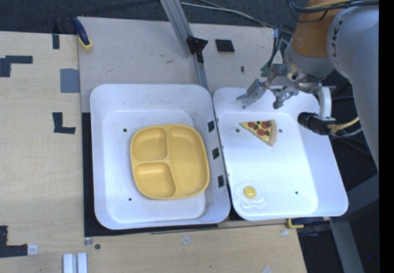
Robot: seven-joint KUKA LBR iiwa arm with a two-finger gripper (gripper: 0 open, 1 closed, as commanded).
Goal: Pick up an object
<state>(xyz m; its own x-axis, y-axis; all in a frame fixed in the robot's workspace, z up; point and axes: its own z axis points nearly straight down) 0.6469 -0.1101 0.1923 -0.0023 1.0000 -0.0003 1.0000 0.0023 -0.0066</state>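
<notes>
Even bright light, slight blur

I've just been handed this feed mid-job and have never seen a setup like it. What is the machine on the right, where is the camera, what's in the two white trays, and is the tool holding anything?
You are looking down at a slant from one fixed camera above a bench. The grey machine with the orange band is a robot arm reaching in from the right. Its tool, a two-finger grabber, hangs over the far edge of the right bin, fingers spread, with nothing between them. Below it in that bin lies a toy pizza slice, and near the front edge a toy fried egg. The left bin holds a yellow divided plate with three compartments. The job is to pick up an object; nothing is lifted yet.
</notes>
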